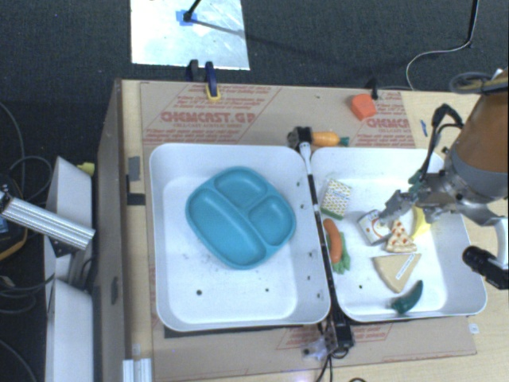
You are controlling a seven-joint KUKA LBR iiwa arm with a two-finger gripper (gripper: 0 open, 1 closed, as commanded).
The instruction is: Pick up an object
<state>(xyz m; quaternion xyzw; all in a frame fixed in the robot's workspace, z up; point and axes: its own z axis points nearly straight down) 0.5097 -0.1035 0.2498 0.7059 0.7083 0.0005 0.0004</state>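
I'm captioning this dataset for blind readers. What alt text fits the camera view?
A grey robot arm reaches from the right into the right-hand white bin, its gripper low over toy food: a pizza slice, carrot, bread slice and green pepper. The left bin holds a blue divided plate.
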